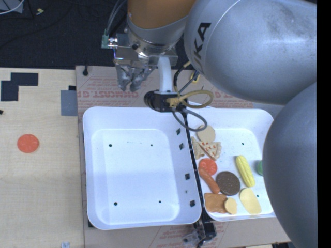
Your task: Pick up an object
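Toy food sits bunched in the right bin (261, 119) — a corn cob (244, 170), a brown round cookie (227, 183), a red tomato slice (208, 166), a carrot (210, 181), and a yellow piece (250, 201) among them. Up beyond the left bin's (98, 138) far rim, over the counter (36, 164), hangs the end effector (133, 80) — fingers drawn close together, nothing between them.
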Available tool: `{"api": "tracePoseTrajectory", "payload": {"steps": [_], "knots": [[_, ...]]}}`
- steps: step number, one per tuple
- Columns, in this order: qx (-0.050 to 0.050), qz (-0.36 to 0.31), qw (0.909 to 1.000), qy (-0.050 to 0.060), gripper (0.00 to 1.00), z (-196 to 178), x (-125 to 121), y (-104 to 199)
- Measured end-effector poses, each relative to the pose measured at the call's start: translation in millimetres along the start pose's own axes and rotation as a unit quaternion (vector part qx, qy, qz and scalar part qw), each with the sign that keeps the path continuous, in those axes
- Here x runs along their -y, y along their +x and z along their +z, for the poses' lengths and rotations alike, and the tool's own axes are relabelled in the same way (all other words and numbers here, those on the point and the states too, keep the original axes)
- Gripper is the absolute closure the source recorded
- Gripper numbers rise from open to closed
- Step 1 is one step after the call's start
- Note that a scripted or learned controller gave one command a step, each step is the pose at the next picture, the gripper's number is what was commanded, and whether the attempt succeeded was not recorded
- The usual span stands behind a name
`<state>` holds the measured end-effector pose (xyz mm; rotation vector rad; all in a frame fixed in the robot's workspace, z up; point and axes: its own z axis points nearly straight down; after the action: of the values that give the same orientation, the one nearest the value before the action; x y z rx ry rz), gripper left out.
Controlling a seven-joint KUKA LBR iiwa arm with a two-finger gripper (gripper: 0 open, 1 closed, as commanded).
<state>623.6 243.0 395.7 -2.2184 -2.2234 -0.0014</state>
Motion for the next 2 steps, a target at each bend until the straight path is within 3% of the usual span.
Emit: {"api": "tracePoseTrajectory", "payload": {"steps": [2], "knots": [[0.000,0.000,1.0000,0.001,1.00,-48.3,25.5,0.2]]}}
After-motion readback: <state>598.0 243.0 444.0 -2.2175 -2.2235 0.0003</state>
